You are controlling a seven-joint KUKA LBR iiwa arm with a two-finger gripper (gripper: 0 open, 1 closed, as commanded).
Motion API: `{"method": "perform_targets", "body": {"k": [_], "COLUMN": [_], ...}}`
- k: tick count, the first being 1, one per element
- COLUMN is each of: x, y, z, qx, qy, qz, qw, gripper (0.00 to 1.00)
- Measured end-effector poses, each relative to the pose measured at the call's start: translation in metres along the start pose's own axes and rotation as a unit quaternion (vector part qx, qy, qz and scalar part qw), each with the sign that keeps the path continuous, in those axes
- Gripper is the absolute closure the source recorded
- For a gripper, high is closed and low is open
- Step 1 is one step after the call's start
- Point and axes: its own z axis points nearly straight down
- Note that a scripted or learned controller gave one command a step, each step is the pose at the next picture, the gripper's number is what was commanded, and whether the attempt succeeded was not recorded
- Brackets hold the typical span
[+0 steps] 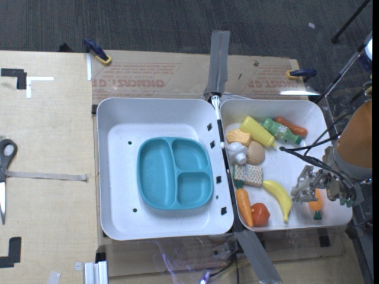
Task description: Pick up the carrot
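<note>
Tool over the right bin, carrot lying free.
The tool (308, 189) hangs near the banana (279, 197); its state is unclear. The carrot (243, 206) touches the tomato (260, 213).

a teal divided plate (175, 173) lies in the left bin (109, 158). the right bin (317, 114) holds a banana (279, 198), a tomato (260, 213), a yellow bottle (257, 130), a green bottle (282, 131), a cracker (248, 174) and perhaps an egg (256, 153). scissors (5, 170) rest on the desk (44, 218).
</note>
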Motion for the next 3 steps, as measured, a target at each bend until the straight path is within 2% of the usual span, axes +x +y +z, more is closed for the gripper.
{"method": "perform_targets", "body": {"k": [1,2,3], "x": [0.0000,-0.0029,-0.0029], "y": [0.0001,0.0001,0.0003], "z": [0.0000,-0.0099,-0.0099], "qx": [0.000,0.001,0.000], "qy": [0.000,-0.003,-0.003], "qz": [0.000,-0.001,-0.001], "qw": [1.0000,1.0000,1.0000], "gripper": [0.00,1.00,0.00]}}
